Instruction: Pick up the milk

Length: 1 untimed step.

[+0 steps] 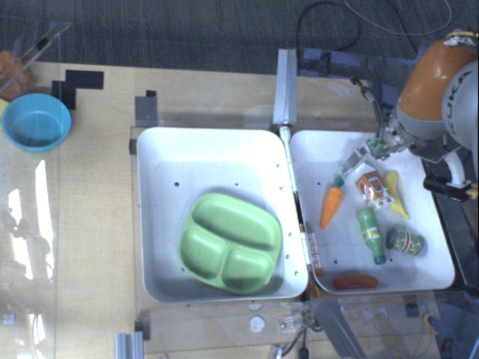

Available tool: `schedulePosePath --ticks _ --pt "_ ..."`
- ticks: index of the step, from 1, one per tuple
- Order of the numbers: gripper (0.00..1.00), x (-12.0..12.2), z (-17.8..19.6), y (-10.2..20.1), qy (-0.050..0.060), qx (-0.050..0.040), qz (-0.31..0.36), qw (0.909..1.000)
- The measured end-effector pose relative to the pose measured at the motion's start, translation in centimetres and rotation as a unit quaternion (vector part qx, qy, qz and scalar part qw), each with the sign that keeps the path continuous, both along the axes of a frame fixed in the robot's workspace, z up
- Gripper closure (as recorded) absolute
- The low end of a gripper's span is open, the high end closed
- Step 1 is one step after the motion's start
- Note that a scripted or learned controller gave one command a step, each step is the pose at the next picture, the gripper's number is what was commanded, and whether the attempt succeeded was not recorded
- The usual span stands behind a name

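Nearest the camera, along the front wall of the right bin [441, 279], lies a red sausage [355, 281]. Just behind it a green bottle [370, 235] lies on the floor with a small green can [404, 241] on its side to its right. Further back sit an orange carrot [330, 205], and the milk [374, 188], a small carton with a reddish printed face whose lettering is too small to read. A yellow banana [396, 194] lies against the carton's right side.

In the left bin [150, 200] a green divided tray [230, 243] rests tilted toward the front.

Behind the carton, near the right bin's back wall, the gripper [361, 158] hangs above the floor; it is blurred and seen from above, so its grip cannot be read. The milk lies just in front of it, apart from it, untouched. The arm [441, 88] is cut off at the right edge. A blue bowl [36, 122] stands far left on the bench.
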<state>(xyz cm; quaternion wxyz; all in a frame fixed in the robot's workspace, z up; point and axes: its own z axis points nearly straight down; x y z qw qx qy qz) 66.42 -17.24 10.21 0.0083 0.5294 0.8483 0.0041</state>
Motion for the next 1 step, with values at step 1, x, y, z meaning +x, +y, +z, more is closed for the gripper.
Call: schedulePosePath --ticks 1 --pt "0.00 0.00 0.00 0.00 0.000 0.0000 0.000 1.0000"
